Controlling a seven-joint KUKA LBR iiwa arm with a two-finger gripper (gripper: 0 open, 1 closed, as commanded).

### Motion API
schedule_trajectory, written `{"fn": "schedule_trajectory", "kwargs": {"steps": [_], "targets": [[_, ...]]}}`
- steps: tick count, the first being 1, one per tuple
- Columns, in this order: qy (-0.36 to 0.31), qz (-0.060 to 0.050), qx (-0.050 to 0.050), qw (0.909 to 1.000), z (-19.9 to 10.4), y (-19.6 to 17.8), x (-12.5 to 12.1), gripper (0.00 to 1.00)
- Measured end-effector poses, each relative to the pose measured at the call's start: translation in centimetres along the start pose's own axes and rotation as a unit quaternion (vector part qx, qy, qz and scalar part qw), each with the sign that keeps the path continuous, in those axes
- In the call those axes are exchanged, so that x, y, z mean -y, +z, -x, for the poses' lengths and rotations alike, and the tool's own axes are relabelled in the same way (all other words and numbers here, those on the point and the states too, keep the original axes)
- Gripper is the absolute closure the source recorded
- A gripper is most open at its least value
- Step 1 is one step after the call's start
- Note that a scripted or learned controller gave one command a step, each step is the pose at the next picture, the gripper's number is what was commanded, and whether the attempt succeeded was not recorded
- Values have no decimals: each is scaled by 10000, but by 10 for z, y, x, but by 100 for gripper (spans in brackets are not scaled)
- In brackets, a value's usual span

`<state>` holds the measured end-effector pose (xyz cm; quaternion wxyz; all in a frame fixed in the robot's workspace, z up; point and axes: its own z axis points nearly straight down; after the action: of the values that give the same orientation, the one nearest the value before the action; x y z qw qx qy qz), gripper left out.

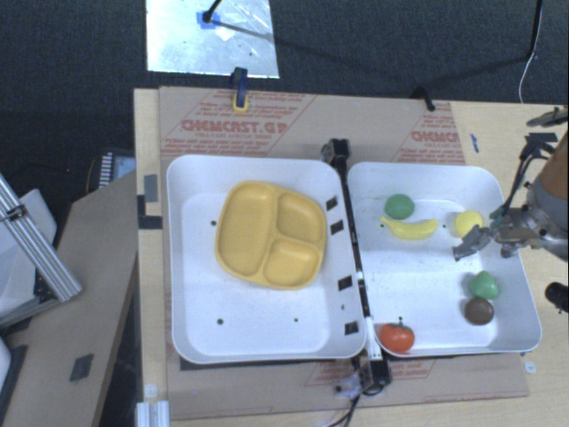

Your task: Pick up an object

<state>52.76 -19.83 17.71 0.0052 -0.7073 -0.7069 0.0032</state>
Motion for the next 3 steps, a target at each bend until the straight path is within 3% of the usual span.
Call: {"fn": "schedule_trajectory", "kwargs": {"steps": [1, 3], "targets": [[-19, 64, 16, 10000, -1, -7, -3, 0], [-7, 52, 11, 10000, 4, 89, -9, 0]]}}
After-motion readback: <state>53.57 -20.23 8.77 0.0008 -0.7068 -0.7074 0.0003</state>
